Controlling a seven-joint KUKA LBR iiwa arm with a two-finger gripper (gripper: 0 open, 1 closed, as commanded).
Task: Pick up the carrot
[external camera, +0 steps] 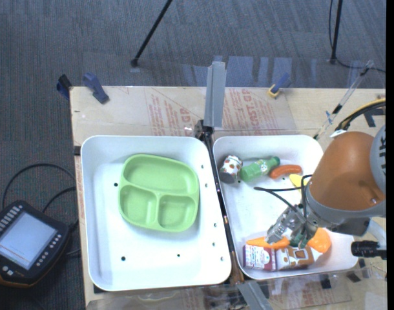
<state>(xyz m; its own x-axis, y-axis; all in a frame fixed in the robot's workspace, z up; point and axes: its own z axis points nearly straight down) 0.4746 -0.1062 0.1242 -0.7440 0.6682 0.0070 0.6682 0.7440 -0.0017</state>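
While bent low over right bin [313,148], jaws at carrot [316,239]

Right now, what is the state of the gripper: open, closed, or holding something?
Gripper: cannot be told; it is low in the right bin, over the orange carrot and the carton.

This is a robotics lab; a plywood counter [152,112] with blue clamps [95,87] stands on grey carpet floor [68,31]; black tripod legs [155,24] rise behind; a black handheld control pendant with screen [22,243] lies on the floor.
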